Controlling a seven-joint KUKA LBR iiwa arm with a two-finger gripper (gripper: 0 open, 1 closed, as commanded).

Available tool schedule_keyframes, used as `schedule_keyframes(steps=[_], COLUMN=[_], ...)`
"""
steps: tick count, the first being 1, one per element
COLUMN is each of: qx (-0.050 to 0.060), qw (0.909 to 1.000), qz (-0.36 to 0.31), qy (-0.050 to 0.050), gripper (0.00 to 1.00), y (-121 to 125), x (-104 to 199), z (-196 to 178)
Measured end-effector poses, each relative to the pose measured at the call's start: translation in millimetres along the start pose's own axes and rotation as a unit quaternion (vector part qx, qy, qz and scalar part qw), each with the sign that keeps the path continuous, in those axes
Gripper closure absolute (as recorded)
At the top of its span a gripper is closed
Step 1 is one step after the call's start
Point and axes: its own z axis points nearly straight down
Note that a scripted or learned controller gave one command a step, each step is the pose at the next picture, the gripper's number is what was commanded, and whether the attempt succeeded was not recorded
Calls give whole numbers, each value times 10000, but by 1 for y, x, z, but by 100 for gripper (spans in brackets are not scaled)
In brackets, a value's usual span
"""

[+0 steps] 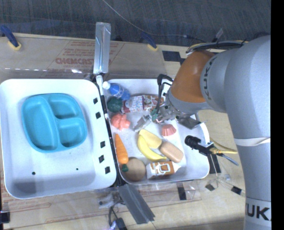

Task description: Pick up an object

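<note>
The grey arm (238, 99) is reaching in from the right and bending down over the right bin (199, 169), its orange band (190, 80) sitting above the wrist. The gripper (157, 113) is hanging low among the clutter near the middle of that bin; the wrist is covering it, so whether it is wide or narrow cannot be told, and nothing is showing clearly between its tips.

The candidates are all lying in the right bin. A small pink cup-shaped piece (168, 129) is resting just beside the gripper. A banana (149, 145) is lying below it, touching a tan bread roll (171, 152). A carrot (121, 148) is running along the left wall, a brown round fruit (135, 169) and an orange carton (161, 168) are sitting at the near edge, and a pink peach-like piece (121, 121), a dark green item (115, 104) and a blue-capped bottle (115, 90) are crowding the upper left. A printed packet (143, 102) is lying near the top. The left bin (7, 128) is holding a blue divided tray (54, 120).

To do the step well, the arm should probably be settling on one piece standing apart from its neighbours, such as the pink cup, centring over it, and descending straight so that neighbouring pieces are not nudged.
</note>
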Motion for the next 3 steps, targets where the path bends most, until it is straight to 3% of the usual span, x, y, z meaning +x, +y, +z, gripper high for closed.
schedule_keyframes(steps=[1,2,3], qx=[23,23,24], qw=[9965,9966,9966], qz=[836,823,821], qy=[17,17,15], gripper=[0,100,0], y=[-17,-17,-17], x=[61,60,60], z=[1,-9,-9])
